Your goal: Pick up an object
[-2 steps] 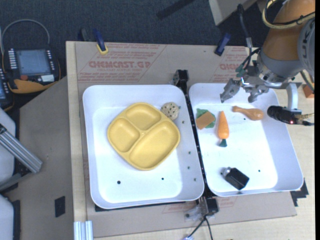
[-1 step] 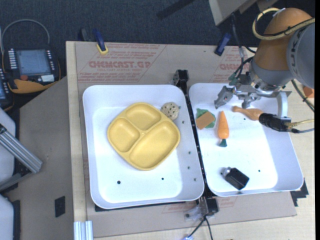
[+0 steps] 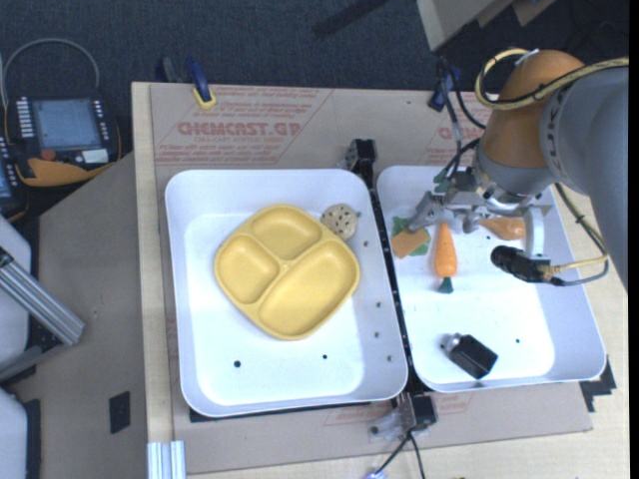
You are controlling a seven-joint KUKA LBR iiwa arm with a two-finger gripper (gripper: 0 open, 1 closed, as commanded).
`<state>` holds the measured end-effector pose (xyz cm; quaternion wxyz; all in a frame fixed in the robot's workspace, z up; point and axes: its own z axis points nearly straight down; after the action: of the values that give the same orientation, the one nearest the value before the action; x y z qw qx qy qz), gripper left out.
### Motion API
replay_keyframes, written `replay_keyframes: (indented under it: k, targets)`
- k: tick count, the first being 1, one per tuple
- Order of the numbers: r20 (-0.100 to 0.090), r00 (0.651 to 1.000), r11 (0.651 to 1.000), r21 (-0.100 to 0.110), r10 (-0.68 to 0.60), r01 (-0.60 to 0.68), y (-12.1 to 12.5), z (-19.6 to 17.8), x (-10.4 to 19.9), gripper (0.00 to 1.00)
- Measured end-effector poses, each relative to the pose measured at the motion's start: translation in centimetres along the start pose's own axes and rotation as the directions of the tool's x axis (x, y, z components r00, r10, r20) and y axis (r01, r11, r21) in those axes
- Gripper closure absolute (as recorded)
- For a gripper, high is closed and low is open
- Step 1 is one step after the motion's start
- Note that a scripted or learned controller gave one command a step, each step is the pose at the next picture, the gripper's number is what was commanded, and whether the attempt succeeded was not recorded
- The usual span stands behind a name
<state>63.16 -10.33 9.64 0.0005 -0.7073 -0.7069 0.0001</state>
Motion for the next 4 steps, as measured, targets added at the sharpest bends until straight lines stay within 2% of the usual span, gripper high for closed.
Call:
replay_keyframes:
  k: [1,4]
  targets:
    - [0.002,1.000,1.000,-0.007,0.000,0.000,0.2,-1.5,0.0,1.00]
    - [0.002,1.000,1.000,-0.008,-0.002,0.002,2.7,-16.6,-0.2,1.00]
